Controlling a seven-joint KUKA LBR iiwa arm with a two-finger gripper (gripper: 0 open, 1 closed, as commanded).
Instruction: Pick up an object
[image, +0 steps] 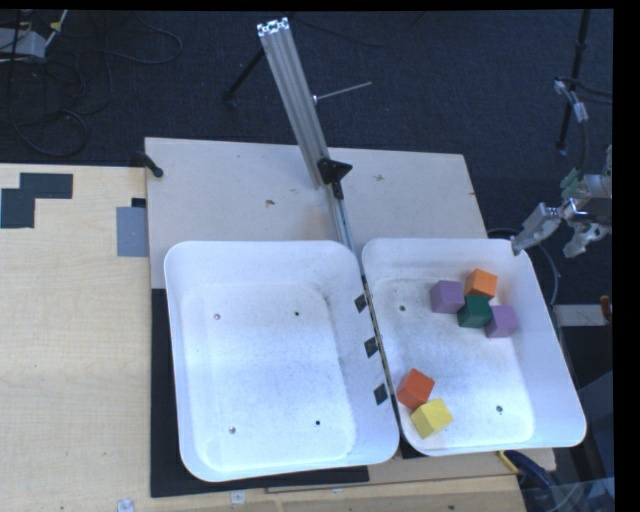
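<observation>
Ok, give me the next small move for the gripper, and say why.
Probably bring the gripper in over the right bin toward the orange block. It now hangs outside that bin's far right corner, above no block, and that block is the nearest one in the cluster.

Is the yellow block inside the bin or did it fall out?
Inside. The yellow block sits on the right bin's floor, touching a red block.
</observation>
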